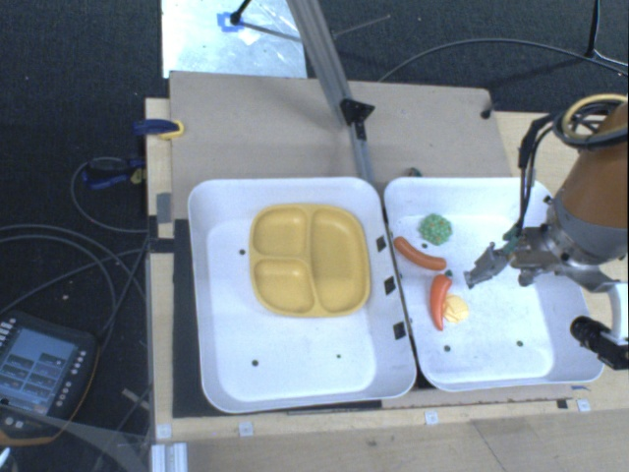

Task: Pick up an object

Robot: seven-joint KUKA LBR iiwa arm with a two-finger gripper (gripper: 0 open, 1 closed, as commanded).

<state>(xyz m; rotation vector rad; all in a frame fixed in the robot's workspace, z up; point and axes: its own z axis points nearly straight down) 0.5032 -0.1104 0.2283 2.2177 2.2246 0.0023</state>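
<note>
The dark metal fingers of the gripper hung low over the right bin, pointing left, and I could not tell from where I stood whether they were spread or pressed together; nothing showed between them, so the pick looked not yet made. Every candidate lay loose on the bin floor. Nearest the tips, just to their left, sat a small yellow piece, lumpy and pale, touching a red-orange pepper that was long, tapered and smooth like moulded plastic. Above those lay a sausage, a glossy orange-brown cylinder with rounded ends, set at a slant, and close by its upper end a broccoli floret, green and knobbly, near round. I judged the task to be in its approach: the reach into the bin was made, while closing on something and lifting it was all left to do. Behind the tips, the grey wrist gave way to the orange band of the arm, with black cables looped over it. The left bin, the same shallow white plastic with rounded corners, held a yellow divided plate, matte, with three compartments. Both bins rested on a tan tabletop that looked like board.
</note>
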